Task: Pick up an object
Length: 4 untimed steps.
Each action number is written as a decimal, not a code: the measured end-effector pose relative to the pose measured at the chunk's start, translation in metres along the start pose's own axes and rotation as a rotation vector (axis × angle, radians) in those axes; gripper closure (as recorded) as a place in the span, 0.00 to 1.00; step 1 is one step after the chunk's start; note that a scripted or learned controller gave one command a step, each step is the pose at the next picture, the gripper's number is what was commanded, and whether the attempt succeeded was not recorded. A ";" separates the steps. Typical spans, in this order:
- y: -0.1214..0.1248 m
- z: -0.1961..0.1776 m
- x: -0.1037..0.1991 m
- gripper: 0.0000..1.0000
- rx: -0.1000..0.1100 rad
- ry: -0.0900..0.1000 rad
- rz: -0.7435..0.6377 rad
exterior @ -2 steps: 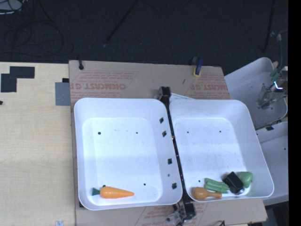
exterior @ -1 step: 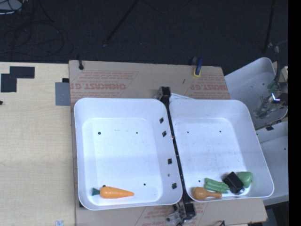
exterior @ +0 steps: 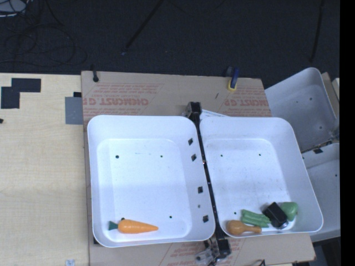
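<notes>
**Bench inventory: two white bins, four loose items**

Left bin (exterior: pixel 100 148): shallow, white, rounded corners. Holds one toy carrot (exterior: pixel 137 226), orange with a small dark green top, lying flat near the front wall, tip pointing right. Small dark specks dot the floor; what they are cannot be made out.

Right bin (exterior: pixel 299 165): same make, set just beside the left one, the two rims meeting along a dark divider strip (exterior: pixel 202 170) with small black clips. Contents crowd the front right corner:
- Tan pear-shaped piece (exterior: pixel 243 228), narrow end to the right, against the front wall.
- Long green piece (exterior: pixel 255 218), ridged like a bean pod, just behind the tan one and touching it.
- Black block (exterior: pixel 275 214), tilted, lying over the right end of the long green piece and hiding part of it.
- Rounded bright green item (exterior: pixel 289 208), partly covered by the black block; its full shape cannot be told.

Under the bins: a brown cardboard sheet (exterior: pixel 166 96) with red printing, reversed and hard to read. A blue and yellow clamp (exterior: pixel 233 78) sits at its rear edge.

Gripper: its state cannot be told from this view.

At right: a grey-white metal panel (exterior: pixel 302 98), cut off by the frame edge.
</notes>
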State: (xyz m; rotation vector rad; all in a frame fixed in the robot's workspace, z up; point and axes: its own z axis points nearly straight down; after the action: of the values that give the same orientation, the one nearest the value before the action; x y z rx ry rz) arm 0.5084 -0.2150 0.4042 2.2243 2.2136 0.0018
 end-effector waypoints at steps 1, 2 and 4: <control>-0.034 0.048 0.002 1.00 0.009 0.003 -0.004; -0.034 0.094 0.019 1.00 0.010 0.005 -0.005; -0.034 0.101 0.011 1.00 0.008 0.002 -0.002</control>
State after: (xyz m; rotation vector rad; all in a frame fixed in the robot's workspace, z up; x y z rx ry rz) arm 0.4753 -0.2044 0.3029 2.2268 2.2206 -0.0048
